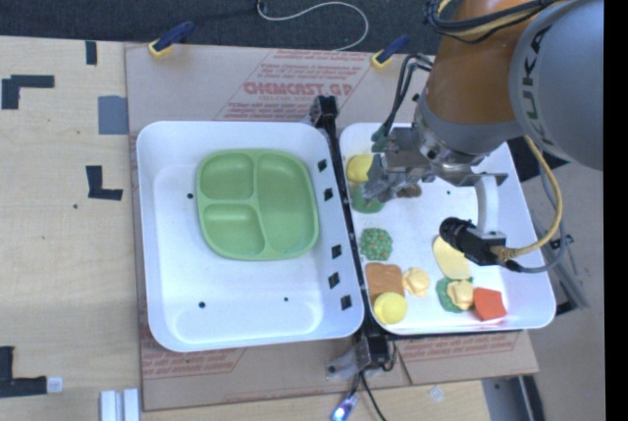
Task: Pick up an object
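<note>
- We lose the arm [549,66] off the right edge, its upper body cut away.
- The gripper [385,185] covers part of the yellow piece [359,167] and the green piece [369,203] beside it; we can't tell what either one is.
- The arm hides the right bin's [530,311] far corner.

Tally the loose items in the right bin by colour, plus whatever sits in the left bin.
Yellow: 4
Green: 3
Brown: 1
Orange-red: 1
Left bin, green divided plate: 1
Total: 10
</note>
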Controlling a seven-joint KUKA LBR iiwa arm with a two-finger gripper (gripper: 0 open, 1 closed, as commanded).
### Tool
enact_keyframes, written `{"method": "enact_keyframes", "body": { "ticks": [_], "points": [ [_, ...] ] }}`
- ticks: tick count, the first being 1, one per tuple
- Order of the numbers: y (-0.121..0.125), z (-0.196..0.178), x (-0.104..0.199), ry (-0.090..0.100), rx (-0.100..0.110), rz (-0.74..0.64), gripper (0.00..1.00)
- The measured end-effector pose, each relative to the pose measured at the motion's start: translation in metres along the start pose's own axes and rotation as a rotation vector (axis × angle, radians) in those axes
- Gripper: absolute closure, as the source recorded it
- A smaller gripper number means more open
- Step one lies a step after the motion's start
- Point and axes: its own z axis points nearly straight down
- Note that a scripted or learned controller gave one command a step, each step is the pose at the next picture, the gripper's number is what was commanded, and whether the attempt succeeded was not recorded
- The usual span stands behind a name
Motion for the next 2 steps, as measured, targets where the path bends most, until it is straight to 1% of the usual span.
{"method": "enact_keyframes", "body": {
  "ticks": [1,2],
  "points": [
    [-0.056,-0.148,0.008,0.002,-0.016,-0.001,1.00],
    [-0.055,-0.163,0.069,0.000,-0.005,-0.004,1.00]
  ]
}}
